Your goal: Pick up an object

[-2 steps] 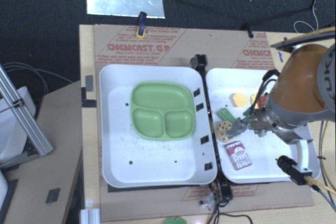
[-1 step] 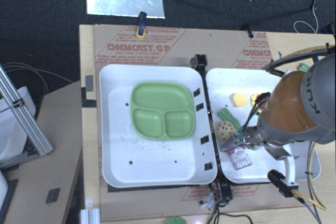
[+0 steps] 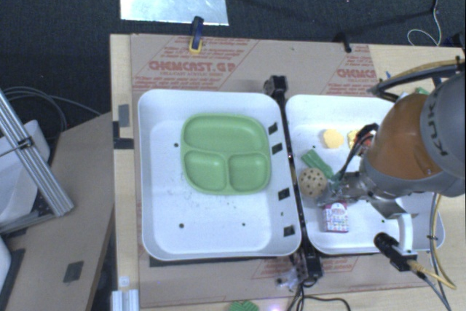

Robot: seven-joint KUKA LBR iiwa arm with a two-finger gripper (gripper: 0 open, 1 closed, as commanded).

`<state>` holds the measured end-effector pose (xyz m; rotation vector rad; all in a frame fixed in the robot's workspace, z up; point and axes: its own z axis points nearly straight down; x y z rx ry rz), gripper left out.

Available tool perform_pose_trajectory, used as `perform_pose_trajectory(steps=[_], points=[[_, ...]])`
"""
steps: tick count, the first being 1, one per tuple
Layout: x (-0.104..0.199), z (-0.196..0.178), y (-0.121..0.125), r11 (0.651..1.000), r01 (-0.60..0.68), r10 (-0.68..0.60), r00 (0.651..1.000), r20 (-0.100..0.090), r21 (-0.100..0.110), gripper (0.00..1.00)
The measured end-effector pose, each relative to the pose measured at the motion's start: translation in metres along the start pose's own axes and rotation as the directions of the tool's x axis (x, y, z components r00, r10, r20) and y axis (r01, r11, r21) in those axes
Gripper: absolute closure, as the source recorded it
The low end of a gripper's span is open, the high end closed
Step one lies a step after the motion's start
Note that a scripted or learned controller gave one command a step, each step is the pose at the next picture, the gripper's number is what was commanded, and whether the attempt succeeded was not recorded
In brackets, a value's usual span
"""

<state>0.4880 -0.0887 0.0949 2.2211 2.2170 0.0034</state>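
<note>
While gripper [image 3: 336,193] hangs, state unclear | carton [image 3: 336,217] just below; ball [image 3: 314,182] left

The arm [image 3: 419,146] covers much of the right bin [image 3: 309,109], and its bulk runs off the frame at three o'clock. The gripper [image 3: 342,189] sits low under the wrist, too dark and crowded to tell how its fingers stand. A yellow object [image 3: 352,136] at twelve o'clock of the gripper peeks out from behind the arm, most of it hidden. The small carton [image 3: 336,217] at six o'clock carries print too fine to read. A green thing [image 3: 244,306] at the bottom edge is cut off.
</note>
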Motion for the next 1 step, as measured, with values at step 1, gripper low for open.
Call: perform_pose_trajectory(steps=[1], points=[[0.0624,-0.0953,0.0709,1.0,0.015,-0.015,1.0,-0.002,-0.012,1.0]])
